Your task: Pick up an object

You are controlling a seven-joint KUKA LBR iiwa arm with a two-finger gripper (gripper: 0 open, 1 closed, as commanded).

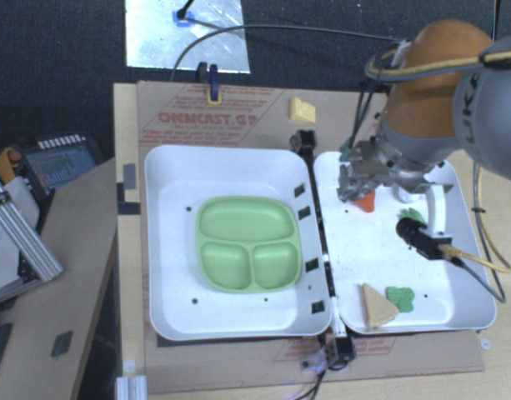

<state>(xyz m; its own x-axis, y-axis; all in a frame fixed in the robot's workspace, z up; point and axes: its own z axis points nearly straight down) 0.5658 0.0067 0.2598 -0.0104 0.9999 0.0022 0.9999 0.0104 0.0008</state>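
- The arm, grey with an orange band above the wrist, comes in from the right and bends down over the right bin.
- Its gripper is low in the far left part of this bin, close to the wall between the two bins.
- The fingers are dark and small from this angle, so I cannot tell how far they are open or if they grip anything.
- A small orange-red object lies on the bin floor just beside the gripper tip, on its right side; it seems to touch the tip or be very near it, but the view is too poor to be sure.
- A tan wedge-shaped object lies near the front edge of the right bin, and a small green object is just beside it on the right.
- Another bit of green is near the middle of the right bin, beside a black part with a yellow cable.
- The left bin holds a light green tray with three compartments, lying flat near its middle.
- A small yellow block lies on the cardboard behind the bins.
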